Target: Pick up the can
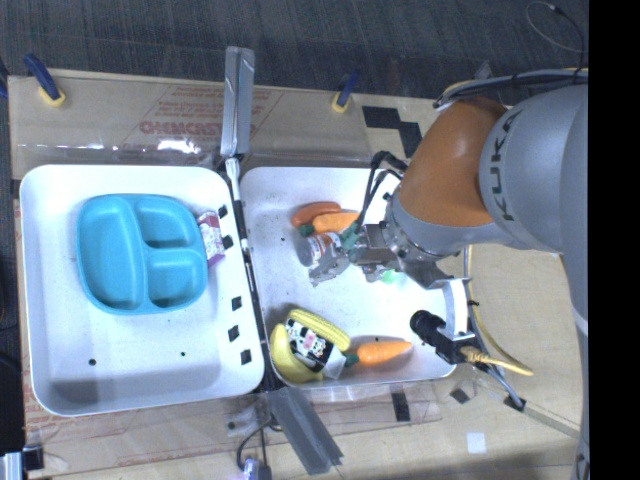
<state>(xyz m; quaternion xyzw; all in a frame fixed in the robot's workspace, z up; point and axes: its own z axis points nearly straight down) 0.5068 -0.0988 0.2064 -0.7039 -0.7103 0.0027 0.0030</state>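
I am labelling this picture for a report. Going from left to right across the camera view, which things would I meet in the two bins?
Blue tray → small packet → can → lower carrot. The banana and the upper carrot overlap the can sideways, so I leave them out.

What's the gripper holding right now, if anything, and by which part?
Cannot tell. The gripper is right against the can in the right bin, but no hold shows clearly.
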